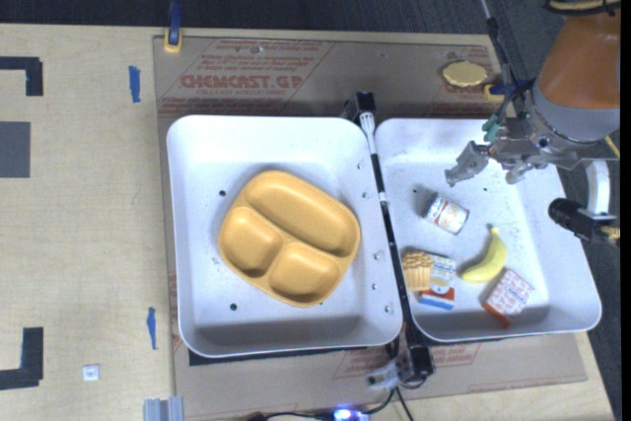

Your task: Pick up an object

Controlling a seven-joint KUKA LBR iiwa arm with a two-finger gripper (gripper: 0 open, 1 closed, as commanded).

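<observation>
Camera view: gripper [486,163] open, empty, above right bin [567,256] back half; can [447,214] near.

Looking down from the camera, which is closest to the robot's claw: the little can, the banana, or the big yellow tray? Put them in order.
From the gripper, over the right bin:
1. Little can, just below-left of it.
2. Banana, farther toward the bin's front.
3. Yellow tray, across in the left bin.

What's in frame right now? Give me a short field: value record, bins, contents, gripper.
left bin: yellow compartment tray
right bin: small can, banana, snack packet, red carton
gripper: above the right bin's far side, open, nothing between its fingers
nearest item to gripper: small can
bench extras: round yellow disc behind the right bin
</observation>
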